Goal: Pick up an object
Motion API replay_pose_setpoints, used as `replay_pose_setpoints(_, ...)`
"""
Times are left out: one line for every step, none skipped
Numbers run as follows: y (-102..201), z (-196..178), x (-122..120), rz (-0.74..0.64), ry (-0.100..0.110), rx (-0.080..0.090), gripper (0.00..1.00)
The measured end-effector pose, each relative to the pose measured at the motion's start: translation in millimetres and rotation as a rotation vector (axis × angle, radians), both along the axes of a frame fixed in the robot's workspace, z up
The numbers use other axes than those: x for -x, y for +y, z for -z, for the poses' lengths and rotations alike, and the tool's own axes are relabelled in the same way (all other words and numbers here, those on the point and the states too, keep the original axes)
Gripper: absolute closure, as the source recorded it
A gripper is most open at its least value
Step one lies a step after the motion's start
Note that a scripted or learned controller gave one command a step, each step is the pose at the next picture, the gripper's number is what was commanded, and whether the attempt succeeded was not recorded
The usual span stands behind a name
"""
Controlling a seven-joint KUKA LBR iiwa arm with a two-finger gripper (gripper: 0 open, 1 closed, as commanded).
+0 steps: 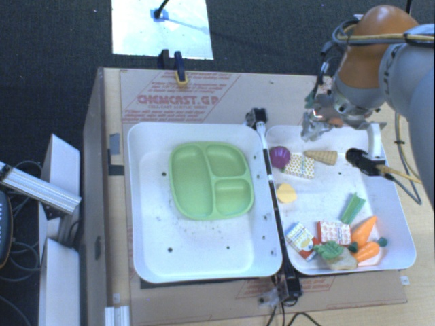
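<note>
From the camera above the bench: my hand [314, 129] hangs over the far edge of the right bin [401, 209], above the toys and touching none of them. Whether it is open or closed I cannot tell from this angle; nothing shows in its grip. By my judgement this is the approach stage of the pick, with no object chosen or lifted yet.

Nearest below me lie a tan wedge [321, 157], a purple ball [279, 157] and a speckled white block [299, 166], close together at the bin's far end. A yellow piece [286, 193] sits alone mid-bin. Along the near side crowd a green stick [353, 208], two carrots [365, 240], a red-and-white carton [334, 232] and a small box [300, 238]. The next move, as I read it, calls for a descent over the wedge or the ball, centred well enough that neighbours are not nudged.

The left bin [149, 202] holds a green divided tray [211, 180]. Both bins rest on a cardboard sheet [177, 95] printed in red, over dark carpet [47, 53]. A pale square mat [160, 17] lies beyond the bench.
</note>
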State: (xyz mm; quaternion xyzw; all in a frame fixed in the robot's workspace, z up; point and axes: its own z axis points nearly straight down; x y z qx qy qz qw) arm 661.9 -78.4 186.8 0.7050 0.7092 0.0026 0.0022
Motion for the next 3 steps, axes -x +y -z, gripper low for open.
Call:
replay_pose_setpoints(-1.0,1.7,1.1,0.002,0.004,0.000,0.00)
replay_pose_setpoints(-50.8,98.0,29.3,0.005,-0.002,0.003,0.00)
replay_pose_setpoints(-128.5,98.8,-3.4,0.004,-0.002,0.003,0.00)
